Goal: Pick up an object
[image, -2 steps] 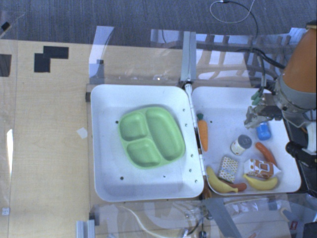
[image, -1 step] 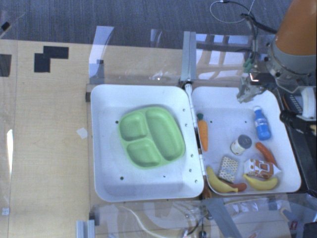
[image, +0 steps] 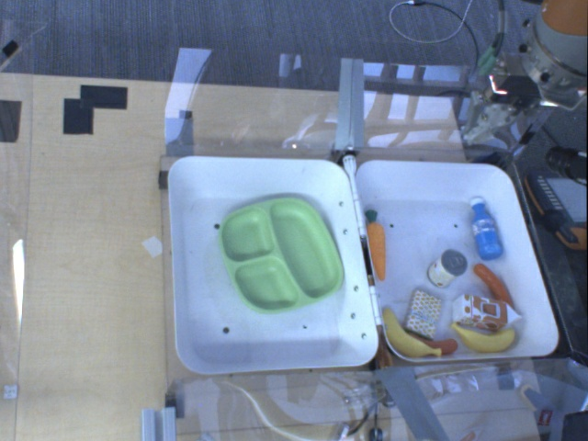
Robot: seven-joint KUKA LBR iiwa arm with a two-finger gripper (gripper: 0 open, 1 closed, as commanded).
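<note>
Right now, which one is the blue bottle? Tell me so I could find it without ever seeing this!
Look at the right white bin, the one crowded with toy food, not the one holding the green tray. Go to its far right side, near the top edge of the pile. The blue bottle lies there above a small grey can; it is the only blue thing and has a white cap.
</note>
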